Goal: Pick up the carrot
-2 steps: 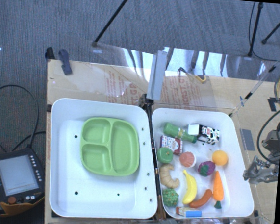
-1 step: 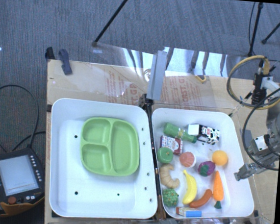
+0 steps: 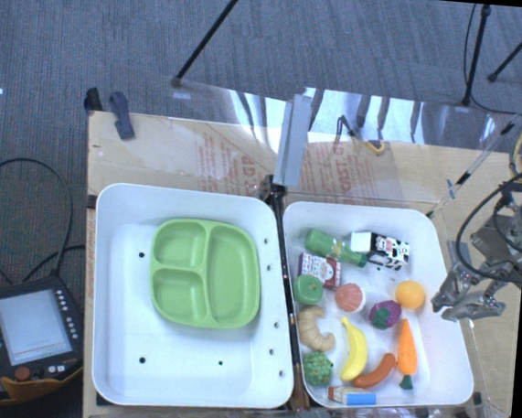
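Observation:
The carrot [image 3: 406, 348] is orange with a green stub at its near end. It lies lengthwise in the right bin [image 3: 446, 382], near that bin's right wall. My gripper [image 3: 461, 304] hangs over the right rim of this bin, beyond and to the right of the carrot and apart from it. Its fingers look open with nothing between them.
Around the carrot lie a red sausage [image 3: 374, 371], a banana [image 3: 353, 348], an orange [image 3: 409, 294] and a purple vegetable [image 3: 384, 313]. Several more toy foods crowd the right bin's left half. The left bin [image 3: 121, 328] holds a green divided plate [image 3: 206, 273].

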{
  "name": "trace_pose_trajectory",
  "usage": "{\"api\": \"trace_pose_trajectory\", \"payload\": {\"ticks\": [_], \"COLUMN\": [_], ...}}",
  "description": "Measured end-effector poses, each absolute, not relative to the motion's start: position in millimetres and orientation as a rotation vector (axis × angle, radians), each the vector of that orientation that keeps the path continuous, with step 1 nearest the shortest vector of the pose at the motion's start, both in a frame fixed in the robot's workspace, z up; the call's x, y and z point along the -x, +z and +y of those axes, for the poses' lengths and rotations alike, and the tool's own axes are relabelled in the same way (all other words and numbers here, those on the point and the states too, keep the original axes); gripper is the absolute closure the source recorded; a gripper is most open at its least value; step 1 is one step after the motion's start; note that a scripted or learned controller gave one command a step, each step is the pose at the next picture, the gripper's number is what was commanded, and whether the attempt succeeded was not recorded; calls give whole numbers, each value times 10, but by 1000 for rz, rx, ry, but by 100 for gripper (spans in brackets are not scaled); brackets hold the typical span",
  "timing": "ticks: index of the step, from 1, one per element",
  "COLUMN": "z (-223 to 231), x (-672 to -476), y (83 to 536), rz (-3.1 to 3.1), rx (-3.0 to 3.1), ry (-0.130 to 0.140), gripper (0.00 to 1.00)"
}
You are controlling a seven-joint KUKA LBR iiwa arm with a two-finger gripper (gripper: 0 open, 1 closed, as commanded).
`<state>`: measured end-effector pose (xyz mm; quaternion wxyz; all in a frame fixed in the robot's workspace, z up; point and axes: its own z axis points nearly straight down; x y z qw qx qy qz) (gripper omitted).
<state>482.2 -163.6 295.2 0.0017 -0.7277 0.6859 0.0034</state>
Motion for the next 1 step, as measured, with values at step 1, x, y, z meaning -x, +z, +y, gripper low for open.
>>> {"api": "trace_pose_trajectory", "payload": {"ticks": [1], "z": [-1780], "x": [-5046], "y": [2927], "rz": [2906], "rx": [1190], "ry": [3], "gripper": [100]}}
